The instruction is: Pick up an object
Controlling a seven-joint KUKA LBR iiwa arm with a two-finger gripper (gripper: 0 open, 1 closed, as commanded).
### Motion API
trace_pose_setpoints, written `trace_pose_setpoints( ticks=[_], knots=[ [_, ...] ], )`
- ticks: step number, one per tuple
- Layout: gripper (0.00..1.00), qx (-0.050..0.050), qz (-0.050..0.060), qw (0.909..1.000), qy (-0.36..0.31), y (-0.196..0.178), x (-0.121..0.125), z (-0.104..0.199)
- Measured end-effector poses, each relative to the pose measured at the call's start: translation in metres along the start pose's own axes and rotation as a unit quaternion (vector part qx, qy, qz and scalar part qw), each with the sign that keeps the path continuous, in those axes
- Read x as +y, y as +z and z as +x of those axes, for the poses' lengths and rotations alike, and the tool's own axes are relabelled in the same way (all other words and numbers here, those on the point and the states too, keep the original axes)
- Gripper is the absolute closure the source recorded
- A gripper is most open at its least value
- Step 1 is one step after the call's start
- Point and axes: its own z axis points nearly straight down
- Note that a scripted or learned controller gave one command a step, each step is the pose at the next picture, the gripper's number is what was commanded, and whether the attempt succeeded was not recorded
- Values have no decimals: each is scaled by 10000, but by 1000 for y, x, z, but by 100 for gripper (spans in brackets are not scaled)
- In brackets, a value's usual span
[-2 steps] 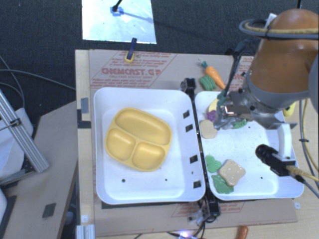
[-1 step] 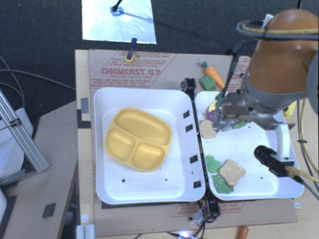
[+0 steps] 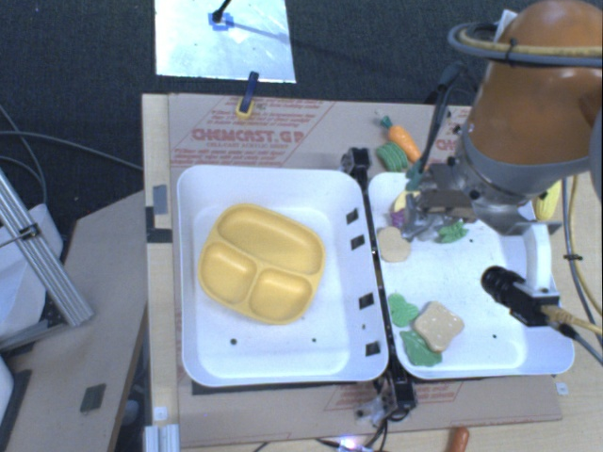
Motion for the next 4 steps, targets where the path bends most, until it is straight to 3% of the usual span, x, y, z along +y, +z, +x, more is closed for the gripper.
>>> trace_pose_setpoints(
  ticks=[2, 3, 4],
  knots=[
    [100, 6, -13, 10000, -1, -69, 1, 35],
    [100, 0, -16, 10000, 35, -106, 0, 5],
    [100, -5, 42, 10000, 12, -11, 0, 30]
  ],
)
